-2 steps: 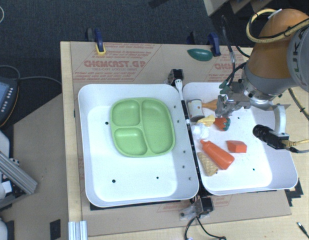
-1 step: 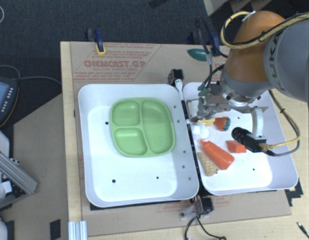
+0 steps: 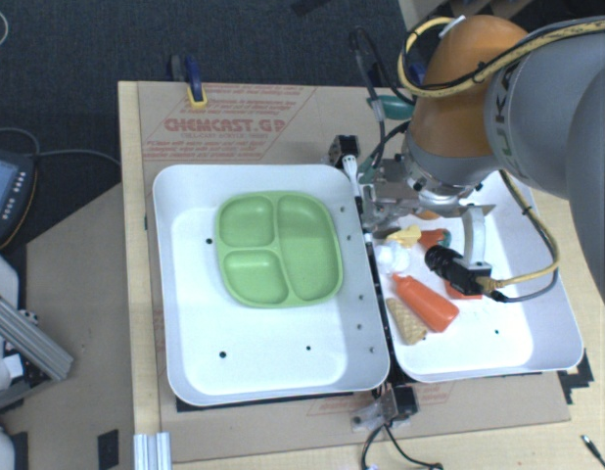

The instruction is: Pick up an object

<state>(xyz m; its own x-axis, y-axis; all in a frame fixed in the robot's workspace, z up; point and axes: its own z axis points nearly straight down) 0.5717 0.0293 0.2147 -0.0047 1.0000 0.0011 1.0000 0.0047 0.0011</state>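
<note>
A grey robot arm with an orange band reached in from the right over two white bins set side by side. The left bin (image 3: 185,341) held a green divided plate (image 3: 279,250), lying flat near the middle. The right bin (image 3: 523,346) held a small heap of toy food against its left wall. The heap included a long orange piece (image 3: 427,302), a tan ridged piece (image 3: 407,323) touching its lower end, some small white pieces (image 3: 391,258), and a yellow piece (image 3: 408,234) just beside a red piece (image 3: 432,237).

The gripper (image 3: 395,213) hung low over the upper end of that heap, close to the wall between the bins. The wrist hid most of it, so whether it was open or closed could not be told, and nothing could be seen held in it.

The step in hand appeared to be the descent onto a piece. To do it well, the gripper probably needed to come straight down on one piece that stood free. It should stay off the bin wall and close across the narrow width. The orange piece looked the easiest target, being the largest and the most exposed.
</note>
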